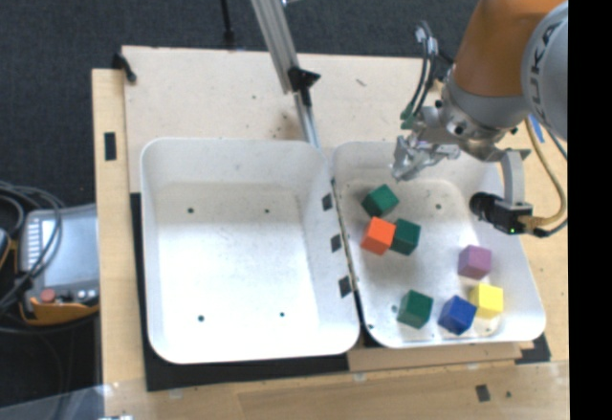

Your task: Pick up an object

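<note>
The right bin (516, 255) holds several small cubes. A green cube (381, 200) lies near its far left, with an orange cube (379, 235) and another green cube (406, 236) touching just below it. A purple cube (474, 261) sits toward the right. Along the near edge stand a green cube (415, 308), a blue cube (457, 314) and a yellow cube (488, 298). My gripper (409, 163) hangs over the bin's far side, just above and right of the first green cube, with nothing seen between its fingers.
The left bin (239, 246) lies beside the right one, sharing a central rim. A slanted metal pole (273, 26) rises from behind the bins. A black cable and small device (502, 210) hang off the arm over the right bin's far right.
</note>
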`<state>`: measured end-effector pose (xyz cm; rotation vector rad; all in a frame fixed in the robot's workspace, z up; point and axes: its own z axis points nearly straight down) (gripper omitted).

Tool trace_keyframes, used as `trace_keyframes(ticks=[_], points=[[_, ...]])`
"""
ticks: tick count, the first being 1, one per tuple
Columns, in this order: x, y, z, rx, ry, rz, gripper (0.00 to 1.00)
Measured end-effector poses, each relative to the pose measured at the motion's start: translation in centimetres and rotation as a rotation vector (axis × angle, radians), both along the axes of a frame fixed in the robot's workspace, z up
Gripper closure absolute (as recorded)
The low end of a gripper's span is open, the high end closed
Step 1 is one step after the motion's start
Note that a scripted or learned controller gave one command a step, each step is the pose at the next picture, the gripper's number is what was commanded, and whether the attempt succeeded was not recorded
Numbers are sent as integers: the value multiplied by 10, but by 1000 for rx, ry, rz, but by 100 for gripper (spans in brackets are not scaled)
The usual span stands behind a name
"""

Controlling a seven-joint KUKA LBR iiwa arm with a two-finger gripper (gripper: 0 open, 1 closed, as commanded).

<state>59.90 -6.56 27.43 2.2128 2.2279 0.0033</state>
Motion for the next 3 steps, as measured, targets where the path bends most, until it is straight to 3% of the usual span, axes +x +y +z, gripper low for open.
trace_keyframes(ticks=[3], points=[[42,147,-3,-1,-1,-2,100]])
